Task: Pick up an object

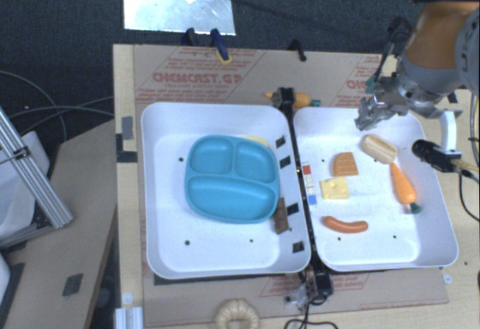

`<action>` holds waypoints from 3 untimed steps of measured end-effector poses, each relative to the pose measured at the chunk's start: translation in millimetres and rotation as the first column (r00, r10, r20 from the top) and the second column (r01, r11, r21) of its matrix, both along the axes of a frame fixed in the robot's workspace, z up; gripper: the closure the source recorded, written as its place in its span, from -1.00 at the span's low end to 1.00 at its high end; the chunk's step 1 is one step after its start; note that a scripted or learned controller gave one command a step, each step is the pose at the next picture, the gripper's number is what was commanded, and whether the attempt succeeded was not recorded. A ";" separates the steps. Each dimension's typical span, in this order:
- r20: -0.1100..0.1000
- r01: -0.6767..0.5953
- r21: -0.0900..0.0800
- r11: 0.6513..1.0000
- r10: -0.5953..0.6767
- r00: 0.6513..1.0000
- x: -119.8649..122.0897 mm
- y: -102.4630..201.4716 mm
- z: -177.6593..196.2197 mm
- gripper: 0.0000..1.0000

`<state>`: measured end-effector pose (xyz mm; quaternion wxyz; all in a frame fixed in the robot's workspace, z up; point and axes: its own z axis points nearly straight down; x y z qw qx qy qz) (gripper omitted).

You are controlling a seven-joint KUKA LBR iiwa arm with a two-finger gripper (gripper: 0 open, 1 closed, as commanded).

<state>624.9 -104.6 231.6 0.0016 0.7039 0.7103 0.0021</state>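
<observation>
Reaching in from the right, with the gripper (369, 116) hanging above the far rim of the right bin (427, 249), close to its far right corner. Being too blurred and too small to judge, so not telling whether set wide or narrow.

Lying just beside and below the gripper, inside the right bin: a pale bread roll (379, 148), tilting diagonally, possibly apart from the tool, though hard to be sure at this slant. Lying near the roll, toward the bin's right wall: an orange carrot (403, 185), its green end pointing to the near side. Sitting nearer the middle divider: a brown toast slice (345, 164), and just beside it on the near side a yellow cheese piece (334, 188). Resting well toward the near side: a red sausage (346, 225), lying crosswise.

Occupying the middle of the left bin (169, 245): a blue divided plate (232, 177), with a small brown object (281, 216) touching its near right corner.
</observation>
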 end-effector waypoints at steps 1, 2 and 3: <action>-0.002 0.002 -0.001 1.000 -0.002 1.000 12.5 34.4 -5.8 1.00; -0.002 0.009 -0.001 1.000 -0.009 1.000 5.8 21.2 3.0 1.00; -0.001 0.005 -0.002 1.000 -0.005 1.000 15.7 20.5 -1.9 1.00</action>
